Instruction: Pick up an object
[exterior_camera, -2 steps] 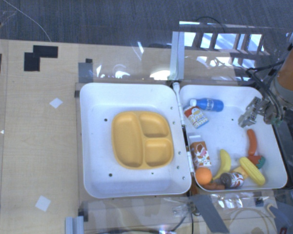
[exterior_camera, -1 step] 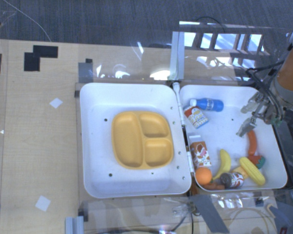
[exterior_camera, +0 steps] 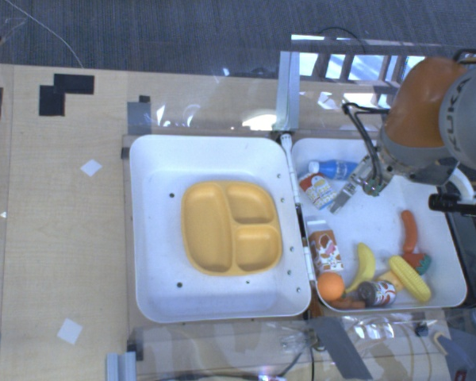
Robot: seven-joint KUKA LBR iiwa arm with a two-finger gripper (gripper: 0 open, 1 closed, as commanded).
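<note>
While nothing is gripped yet, likeliest target is red pouch, just left of gripper in right bin; yellow tray sits further left. Pouch looks light, soft, prob slippery — pinch across mid-body. Arm reaches in from right, wrist slanted down-left. Jaws: narrow gap, holding nothing.

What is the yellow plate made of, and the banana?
The yellow divided plate looks like smooth matte plastic: one even colour, rounded moulded compartments. The banana is probably a plastic toy, judging by its uniform yellow, unblemished skin, though a real one can't be ruled out.
</note>
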